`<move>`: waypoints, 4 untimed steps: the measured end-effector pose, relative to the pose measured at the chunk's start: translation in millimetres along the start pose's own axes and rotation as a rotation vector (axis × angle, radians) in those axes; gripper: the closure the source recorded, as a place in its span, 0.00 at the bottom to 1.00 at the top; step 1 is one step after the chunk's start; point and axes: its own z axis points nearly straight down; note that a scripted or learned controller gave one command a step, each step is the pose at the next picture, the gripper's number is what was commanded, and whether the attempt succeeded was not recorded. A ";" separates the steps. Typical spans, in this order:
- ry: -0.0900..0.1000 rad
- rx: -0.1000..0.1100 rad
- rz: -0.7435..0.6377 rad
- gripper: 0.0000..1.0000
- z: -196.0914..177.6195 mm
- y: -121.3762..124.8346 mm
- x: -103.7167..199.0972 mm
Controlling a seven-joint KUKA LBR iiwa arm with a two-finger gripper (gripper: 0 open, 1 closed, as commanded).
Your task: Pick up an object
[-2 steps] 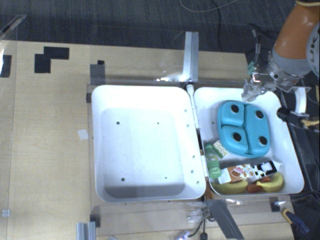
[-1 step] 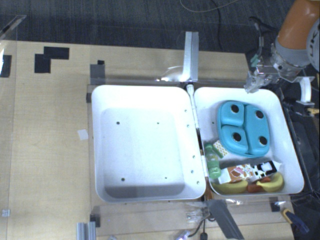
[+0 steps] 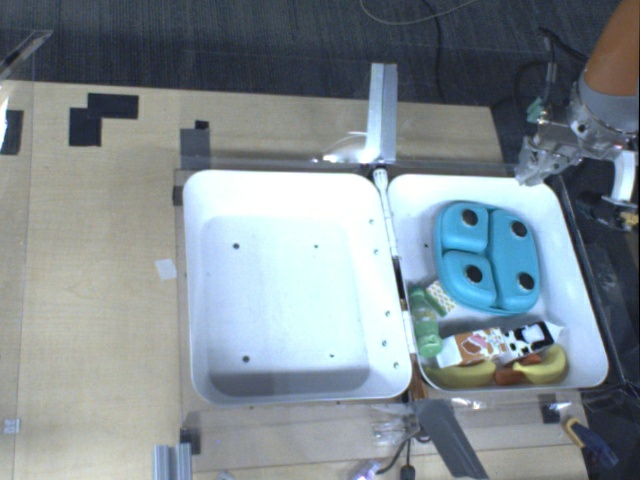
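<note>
Gripper state unclear, above right bin's corner; turquoise four-lobed tray inside.

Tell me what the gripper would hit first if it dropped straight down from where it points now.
Probably the back right corner rim of the right bin, not the blue tray; the gripper hangs over that corner, though depth is unclear.

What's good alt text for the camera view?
Grey arm's gripper hovers above the right white bin's far corner; inside lie a blue four-lobed plastic tray, green bottle, printed carton and yellow banana.
</note>
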 end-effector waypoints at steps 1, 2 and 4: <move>0.000 0.002 0.286 1.00 4.9 1.6 -10.6; 0.000 0.000 0.193 1.00 -39.8 3.0 -15.8; 0.000 -0.001 -0.051 1.00 -146.0 3.8 -18.2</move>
